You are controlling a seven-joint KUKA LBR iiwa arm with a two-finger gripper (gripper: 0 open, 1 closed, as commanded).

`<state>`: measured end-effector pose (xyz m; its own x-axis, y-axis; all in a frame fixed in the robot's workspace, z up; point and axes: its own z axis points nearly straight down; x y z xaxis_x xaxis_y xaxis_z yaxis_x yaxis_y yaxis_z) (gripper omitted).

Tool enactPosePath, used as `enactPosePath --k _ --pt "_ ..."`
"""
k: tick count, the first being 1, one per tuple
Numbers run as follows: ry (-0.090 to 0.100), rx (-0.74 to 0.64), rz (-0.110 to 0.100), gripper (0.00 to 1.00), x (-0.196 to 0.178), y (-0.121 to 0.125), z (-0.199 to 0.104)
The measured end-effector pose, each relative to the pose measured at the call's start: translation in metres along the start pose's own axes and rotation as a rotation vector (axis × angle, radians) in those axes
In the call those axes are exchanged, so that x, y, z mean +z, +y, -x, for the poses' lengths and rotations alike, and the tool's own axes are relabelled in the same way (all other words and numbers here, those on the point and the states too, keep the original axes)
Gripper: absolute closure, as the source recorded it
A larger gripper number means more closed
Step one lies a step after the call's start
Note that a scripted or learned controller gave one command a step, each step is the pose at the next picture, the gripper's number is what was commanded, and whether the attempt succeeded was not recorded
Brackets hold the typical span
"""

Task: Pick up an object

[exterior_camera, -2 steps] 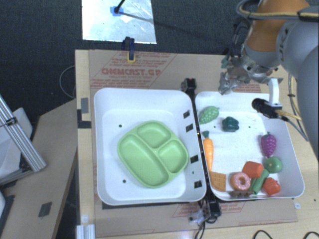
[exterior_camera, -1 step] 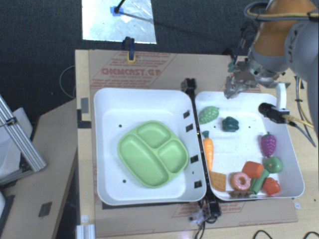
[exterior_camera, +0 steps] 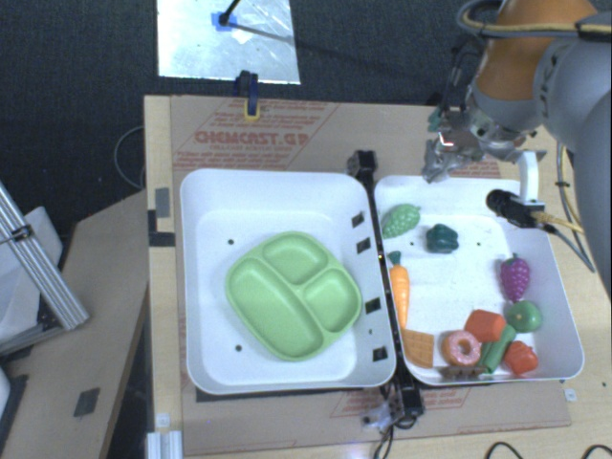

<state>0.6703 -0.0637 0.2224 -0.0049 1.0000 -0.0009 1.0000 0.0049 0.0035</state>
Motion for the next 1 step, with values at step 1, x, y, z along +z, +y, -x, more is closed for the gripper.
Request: enactPosePath --k 1 --pt "0.0 0.002 -0.002 1.0 -0.0049 -0.0186 -0.0071"
